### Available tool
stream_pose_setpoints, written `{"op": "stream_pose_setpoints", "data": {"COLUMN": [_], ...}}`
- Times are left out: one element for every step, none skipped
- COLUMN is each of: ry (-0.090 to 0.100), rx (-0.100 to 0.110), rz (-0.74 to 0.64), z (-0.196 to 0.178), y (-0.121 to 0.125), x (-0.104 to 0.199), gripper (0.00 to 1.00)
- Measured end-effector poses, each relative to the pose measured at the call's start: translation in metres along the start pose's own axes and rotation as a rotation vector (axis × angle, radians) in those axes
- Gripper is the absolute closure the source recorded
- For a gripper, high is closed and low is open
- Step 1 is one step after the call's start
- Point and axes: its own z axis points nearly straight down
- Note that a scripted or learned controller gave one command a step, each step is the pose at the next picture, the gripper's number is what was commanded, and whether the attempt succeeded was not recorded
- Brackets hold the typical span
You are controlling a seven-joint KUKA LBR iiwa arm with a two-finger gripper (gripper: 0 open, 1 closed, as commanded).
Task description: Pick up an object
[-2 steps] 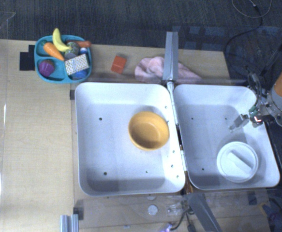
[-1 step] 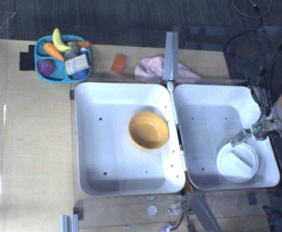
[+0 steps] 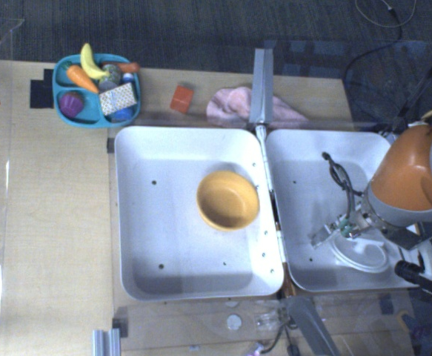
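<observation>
A yellow bowl point(image 3: 228, 200) sits upright in the left bin point(image 3: 149, 213), close to its right wall. My gripper point(image 3: 333, 233) is low in the right bin point(image 3: 304, 169), near the front. Its tip points left, beside a pale round dish-like object point(image 3: 361, 255) lying on the bin floor. The grey and orange wrist point(image 3: 408, 180) hides the bin's right side. I see nothing held in the gripper.
Behind the bins a blue tray point(image 3: 73, 115) holds several toy foods. A red block point(image 3: 181, 99) and a pink cloth point(image 3: 234, 108) lie on the bench near a grey metal post point(image 3: 261, 87). A black cable point(image 3: 336, 173) loops over the right bin.
</observation>
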Motion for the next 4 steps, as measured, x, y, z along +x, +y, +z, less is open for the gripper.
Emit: {"op": "stream_pose_setpoints", "data": {"ry": [-0.001,-0.004,-0.003,-0.007], "rx": [0.001,-0.006,-0.003,-0.007], "rz": [0.074,-0.049,0.091,-0.010], "z": [-0.072,0.002,0.003,0.002], "y": [0.002,-0.024,-0.005,-0.025], "x": [-0.013,-0.039,-0.081,-0.042], "gripper": [0.00,0.00,0.00,0.00]}}
